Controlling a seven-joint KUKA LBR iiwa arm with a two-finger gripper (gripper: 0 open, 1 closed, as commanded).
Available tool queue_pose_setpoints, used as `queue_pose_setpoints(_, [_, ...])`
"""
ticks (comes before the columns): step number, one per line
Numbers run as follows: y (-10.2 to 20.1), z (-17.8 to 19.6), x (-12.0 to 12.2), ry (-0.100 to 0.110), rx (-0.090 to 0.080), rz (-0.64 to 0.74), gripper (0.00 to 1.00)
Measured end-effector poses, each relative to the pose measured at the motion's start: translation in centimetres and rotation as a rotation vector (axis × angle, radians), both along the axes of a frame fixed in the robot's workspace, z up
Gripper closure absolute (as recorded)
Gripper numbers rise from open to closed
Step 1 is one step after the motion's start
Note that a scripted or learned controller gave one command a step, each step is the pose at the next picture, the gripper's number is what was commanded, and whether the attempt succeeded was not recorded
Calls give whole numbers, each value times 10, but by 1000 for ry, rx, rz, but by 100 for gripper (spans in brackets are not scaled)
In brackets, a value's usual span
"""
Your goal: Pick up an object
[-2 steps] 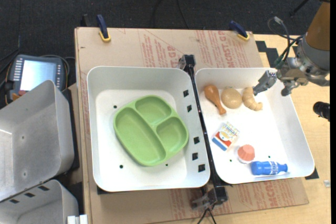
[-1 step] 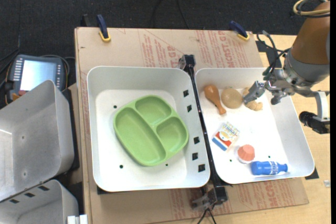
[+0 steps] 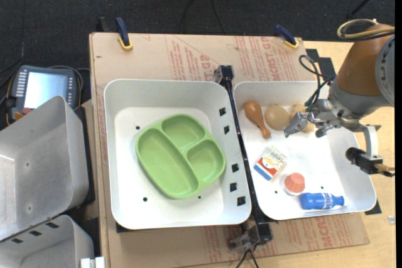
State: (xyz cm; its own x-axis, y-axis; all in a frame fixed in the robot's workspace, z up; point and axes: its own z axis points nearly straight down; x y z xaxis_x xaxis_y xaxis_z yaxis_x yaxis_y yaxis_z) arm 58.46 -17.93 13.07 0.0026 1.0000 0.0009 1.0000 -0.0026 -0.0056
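In the right bin [image 3: 352, 191] my gripper [image 3: 308, 128] hangs low over the back area, its two dark fingers spread apart and open. A small tan object [image 3: 300, 117] lies right at the left finger, partly hidden by it, and is not between the fingers. Left of it sit a beige ball [image 3: 276, 116] and a brown drumstick-shaped toy [image 3: 255, 115]. Nearer the front lie a small white, yellow and red carton [image 3: 271, 163], a red round piece [image 3: 294, 183] and a blue bottle [image 3: 321, 201] on its side.
The left bin [image 3: 119, 135] holds a green divided plate [image 3: 181, 155]. A black divider [image 3: 237, 147] runs between the bins. The arm's grey and orange body [image 3: 367, 75] looms over the right bin's back right corner. A black part [image 3: 364, 160] juts over the right rim.
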Motion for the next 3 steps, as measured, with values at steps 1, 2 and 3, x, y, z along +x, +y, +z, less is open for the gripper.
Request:
queue_pose_setpoints(1, [1, -41, -1, -2, 0, 1, 0])
queue_pose_setpoints(2, [1, -28, 1, -8, -2, 1, 100])
queue_pose_setpoints(3, [2, 15, 1, -11, -2, 4, 100])
